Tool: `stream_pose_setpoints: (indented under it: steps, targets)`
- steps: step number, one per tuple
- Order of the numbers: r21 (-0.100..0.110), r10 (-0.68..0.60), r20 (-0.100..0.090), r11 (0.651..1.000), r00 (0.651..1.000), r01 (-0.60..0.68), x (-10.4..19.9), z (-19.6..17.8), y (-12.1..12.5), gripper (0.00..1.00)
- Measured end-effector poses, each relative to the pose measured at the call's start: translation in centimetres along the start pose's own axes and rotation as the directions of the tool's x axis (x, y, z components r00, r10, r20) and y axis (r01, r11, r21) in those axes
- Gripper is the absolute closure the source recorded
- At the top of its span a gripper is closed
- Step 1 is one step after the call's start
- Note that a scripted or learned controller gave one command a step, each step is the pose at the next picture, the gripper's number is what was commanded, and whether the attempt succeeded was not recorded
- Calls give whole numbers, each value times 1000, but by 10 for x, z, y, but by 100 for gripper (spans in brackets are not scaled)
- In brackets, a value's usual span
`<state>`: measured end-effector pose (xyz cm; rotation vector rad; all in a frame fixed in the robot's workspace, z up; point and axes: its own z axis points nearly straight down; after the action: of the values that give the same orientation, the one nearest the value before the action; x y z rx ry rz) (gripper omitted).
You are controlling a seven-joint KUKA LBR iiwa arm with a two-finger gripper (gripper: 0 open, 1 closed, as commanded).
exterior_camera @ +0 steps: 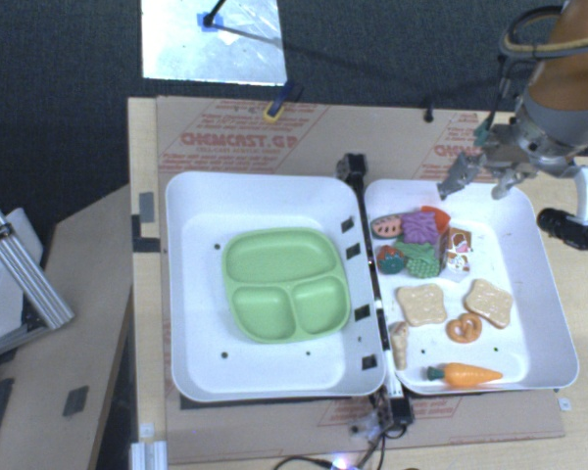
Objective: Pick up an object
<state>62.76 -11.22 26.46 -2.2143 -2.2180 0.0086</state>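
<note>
Right bin (pixel 549 292): toy food in a loose group. Watermelon slice (pixel 386 226), purple grape bunch (pixel 420 227) and an orange piece (pixel 437 213) packed touching at the far left corner; green knobbly piece (pixel 420 259) and small carton (pixel 457 252) just beside them. Two toast slices, one (pixel 421 304) near the divider, one (pixel 488 302) toward the bin's middle. Pretzel (pixel 463 329) between and below the toast. Carrot (pixel 464 373) lying alone along the near wall. Pale piece (pixel 400 343) against the divider.

Left bin (pixel 191 262): green sectioned plate (pixel 284 284), nothing on it.

Gripper (pixel 480 176): hanging above the far rim of the right bin, fingers spread apart, nothing between them, well clear of every item.

Pick not yet begun; no target plainly chosen.

Risks, as judged: descent into the packed far cluster likely to catch two pieces or push them aside; flat toast liable to slip from a pinch; carrot near the wall leaves little finger room.
</note>
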Motion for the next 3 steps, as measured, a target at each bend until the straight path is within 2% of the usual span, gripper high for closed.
stream_pose_setpoints:
  steps: [1,3]
  targets:
    - [-11,-2,2,1000,1000,2,0,-6,2,0]
    - [-6,-2,1,1000,1000,2,14,112,2,0]
